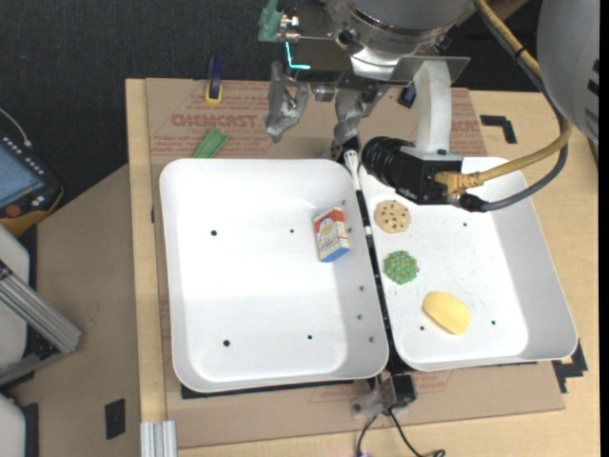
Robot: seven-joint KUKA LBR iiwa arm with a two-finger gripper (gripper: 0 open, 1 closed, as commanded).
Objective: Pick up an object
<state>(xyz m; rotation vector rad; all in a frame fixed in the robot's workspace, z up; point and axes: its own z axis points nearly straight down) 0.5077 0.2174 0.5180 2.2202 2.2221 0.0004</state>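
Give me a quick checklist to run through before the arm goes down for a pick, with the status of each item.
1. Fingers apart: ok. The gripper shows its two fingers with a gap between them.
2. Nothing already held: ok. That gap shows only bench.
3. Gripper above a target: not ok. It hangs over the cardboard behind the left bin.
4. Targets separated: ok. The small carton sits alone in the left bin; cookie, green ball and yellow object lie apart in the right bin.
5. Carton clear of the bin wall: cannot tell; it is near the divider.
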